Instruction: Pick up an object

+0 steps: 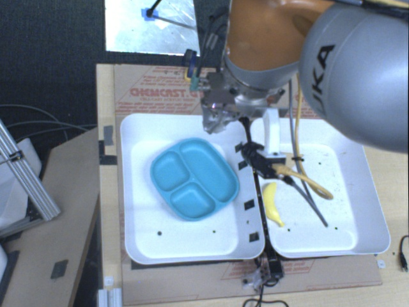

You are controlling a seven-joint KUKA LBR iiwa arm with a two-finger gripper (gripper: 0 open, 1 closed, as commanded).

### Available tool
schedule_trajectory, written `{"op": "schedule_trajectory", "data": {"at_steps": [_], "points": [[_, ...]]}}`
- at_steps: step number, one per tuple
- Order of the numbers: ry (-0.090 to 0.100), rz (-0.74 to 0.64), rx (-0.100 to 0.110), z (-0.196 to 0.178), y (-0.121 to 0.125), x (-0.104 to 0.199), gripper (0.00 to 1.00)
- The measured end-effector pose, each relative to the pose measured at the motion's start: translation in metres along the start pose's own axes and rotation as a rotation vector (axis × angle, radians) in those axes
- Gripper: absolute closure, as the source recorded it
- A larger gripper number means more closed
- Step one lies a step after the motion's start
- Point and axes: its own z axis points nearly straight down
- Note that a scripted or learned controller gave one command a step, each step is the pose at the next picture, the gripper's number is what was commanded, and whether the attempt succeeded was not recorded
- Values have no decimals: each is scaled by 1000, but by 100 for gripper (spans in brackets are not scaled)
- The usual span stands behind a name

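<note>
Cardboard-topped bench [160, 85], two white bins [137, 235], blue tray [193, 178], end effector [220, 117] grip unclear

Divided tray [193, 178] in left bin [137, 235], banana [272, 204] in right bin [358, 235] (near the divider), tongs [305, 183] beside it

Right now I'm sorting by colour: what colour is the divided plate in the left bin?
Light blue divided plate, clearest in the camera view.

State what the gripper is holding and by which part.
Cannot be told: the gripper hangs above the left bin's back edge near the blue tray, and no object shows between its fingers.
</note>
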Motion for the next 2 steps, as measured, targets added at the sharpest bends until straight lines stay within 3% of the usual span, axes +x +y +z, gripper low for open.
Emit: {"op": "schedule_trajectory", "data": {"at_steps": [1, 2], "points": [[-4, 17, 0, 11, -20, -88, 100], [4, 3, -17, -117, -65, -76, 100]]}}
